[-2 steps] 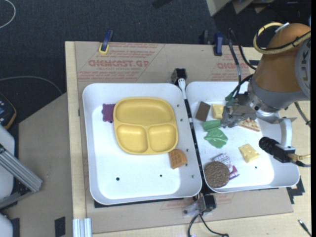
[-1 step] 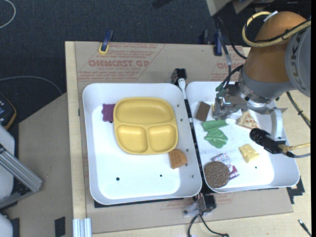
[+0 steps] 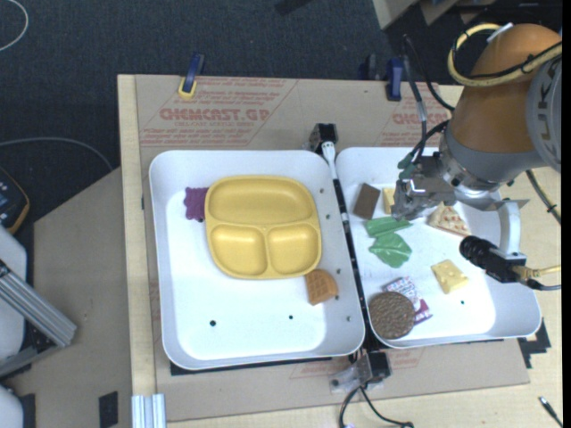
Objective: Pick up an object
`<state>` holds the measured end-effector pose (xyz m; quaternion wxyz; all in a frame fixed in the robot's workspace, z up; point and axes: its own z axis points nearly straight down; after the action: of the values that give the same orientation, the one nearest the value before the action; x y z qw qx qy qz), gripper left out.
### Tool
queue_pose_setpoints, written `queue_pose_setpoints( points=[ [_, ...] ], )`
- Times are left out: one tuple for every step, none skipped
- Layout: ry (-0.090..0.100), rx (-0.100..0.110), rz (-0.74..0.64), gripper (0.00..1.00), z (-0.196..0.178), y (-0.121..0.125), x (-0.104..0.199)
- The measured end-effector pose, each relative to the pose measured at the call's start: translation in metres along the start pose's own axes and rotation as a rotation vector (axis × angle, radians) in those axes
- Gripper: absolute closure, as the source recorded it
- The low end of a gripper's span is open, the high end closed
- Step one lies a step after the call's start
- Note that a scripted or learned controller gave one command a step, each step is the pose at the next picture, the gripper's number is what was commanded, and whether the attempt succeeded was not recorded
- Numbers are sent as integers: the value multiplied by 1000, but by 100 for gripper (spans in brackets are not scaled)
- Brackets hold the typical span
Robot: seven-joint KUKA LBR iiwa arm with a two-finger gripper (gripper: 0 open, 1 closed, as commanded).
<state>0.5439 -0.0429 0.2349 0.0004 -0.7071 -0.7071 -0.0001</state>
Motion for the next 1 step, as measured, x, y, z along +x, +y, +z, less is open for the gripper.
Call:
queue_pose_setpoints(
  points=[
    [0, 3, -1, 100, 12, -5, 11]
  ],
)
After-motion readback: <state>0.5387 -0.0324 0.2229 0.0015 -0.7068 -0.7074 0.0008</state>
